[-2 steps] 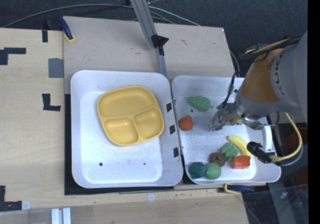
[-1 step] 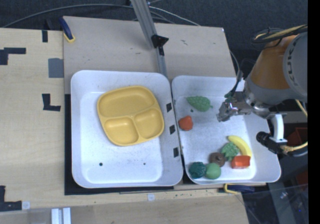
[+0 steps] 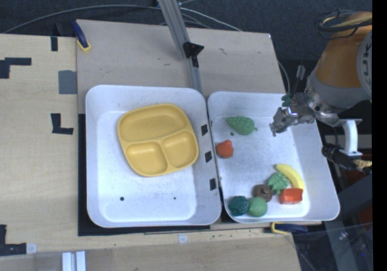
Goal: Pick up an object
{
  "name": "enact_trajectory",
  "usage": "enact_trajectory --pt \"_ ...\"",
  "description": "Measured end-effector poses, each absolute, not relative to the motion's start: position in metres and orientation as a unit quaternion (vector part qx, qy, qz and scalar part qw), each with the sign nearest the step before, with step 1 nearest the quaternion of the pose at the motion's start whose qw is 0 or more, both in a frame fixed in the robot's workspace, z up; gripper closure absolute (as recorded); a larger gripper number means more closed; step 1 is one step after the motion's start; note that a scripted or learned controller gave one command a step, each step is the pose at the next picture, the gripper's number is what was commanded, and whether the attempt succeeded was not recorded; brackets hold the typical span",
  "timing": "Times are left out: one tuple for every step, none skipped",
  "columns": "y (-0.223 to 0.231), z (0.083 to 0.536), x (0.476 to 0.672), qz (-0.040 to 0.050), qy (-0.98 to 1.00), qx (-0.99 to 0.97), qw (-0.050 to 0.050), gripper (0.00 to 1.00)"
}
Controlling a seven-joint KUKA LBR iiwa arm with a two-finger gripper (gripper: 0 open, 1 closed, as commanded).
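The robot's arm (image 3: 341, 64) comes in from the right side of the counter (image 3: 139, 52). It is grey with a big orange part. At its end is the hand (image 3: 282, 120), dark and small, hanging over the top right part of the right bin (image 3: 323, 161). I cannot tell if the hand is released or clenched, because it is too small and dark to see well. Nothing can be seen in its grip.

The toys to pick up are all in the right bin. Nearest to the hand, just to its left, is a green leafy toy (image 3: 240, 124). A bit further left and lower down is a small red ball (image 3: 224, 149), close to the bin's left wall.

Well below the hand, in the bottom part of the bin, a bunch of toys sit close together. There is a yellow banana (image 3: 291, 175), and a small green leafy piece (image 3: 278, 182) touching it. A red block (image 3: 291, 195) lies just under the banana. A brown ring (image 3: 262, 191) sits next to the leafy piece. Below that are a light green ball (image 3: 258, 207) and a dark green lump (image 3: 238, 205), side by side.

Far to the left of the hand is the left bin (image 3: 103, 161). A yellow tray (image 3: 158, 139) with three sections lies in it.

A grey pole (image 3: 172, 13) slants across the counter, up and to the left of the hand.
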State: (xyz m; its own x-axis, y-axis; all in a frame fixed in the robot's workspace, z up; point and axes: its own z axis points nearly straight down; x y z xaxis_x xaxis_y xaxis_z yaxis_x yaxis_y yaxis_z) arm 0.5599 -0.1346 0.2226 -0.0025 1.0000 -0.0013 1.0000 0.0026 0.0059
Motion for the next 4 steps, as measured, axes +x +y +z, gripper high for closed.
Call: enact_trajectory --pt "-0.134 0.251 0.561 0.0007 0.708 0.706 0.001 1.00" --pt "-0.079 0.235 0.563 -0.0003 0.709 0.705 -0.001 1.00" --pt "-0.027 0.239 0.557 0.0000 0.710 0.704 -0.002 1.00" --pt "0.020 0.227 0.563 -0.0009 0.709 0.705 -0.001 1.00"
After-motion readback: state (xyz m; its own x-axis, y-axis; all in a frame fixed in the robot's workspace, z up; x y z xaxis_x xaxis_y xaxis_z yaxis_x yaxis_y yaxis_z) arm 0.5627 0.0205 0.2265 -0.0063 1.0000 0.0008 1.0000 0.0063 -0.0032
